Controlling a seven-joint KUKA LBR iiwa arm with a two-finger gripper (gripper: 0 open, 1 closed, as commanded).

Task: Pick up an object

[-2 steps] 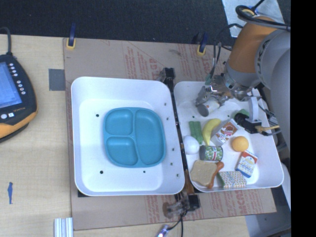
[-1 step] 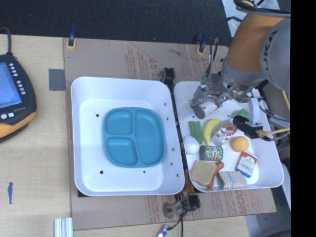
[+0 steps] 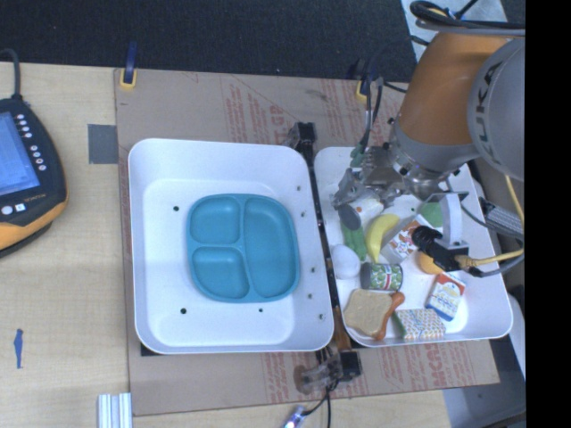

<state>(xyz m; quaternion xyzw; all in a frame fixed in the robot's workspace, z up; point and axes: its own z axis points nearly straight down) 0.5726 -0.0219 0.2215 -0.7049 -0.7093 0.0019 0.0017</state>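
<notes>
Objects for picking crowd right bin (image 3: 486, 324): banana (image 3: 382, 234) near middle, white egg (image 3: 344, 259) by left wall, small can (image 3: 382, 277) just below banana, bread slice (image 3: 365, 310) at front, small carton (image 3: 446, 296) front right. Gripper (image 3: 361, 188) low over bin's far left part, above banana; spread or pressed together, cannot tell. Left bin (image 3: 152, 239) carries blue divided plate (image 3: 243, 246). Handheld controller (image 3: 25, 172) on bench, far left.
</notes>
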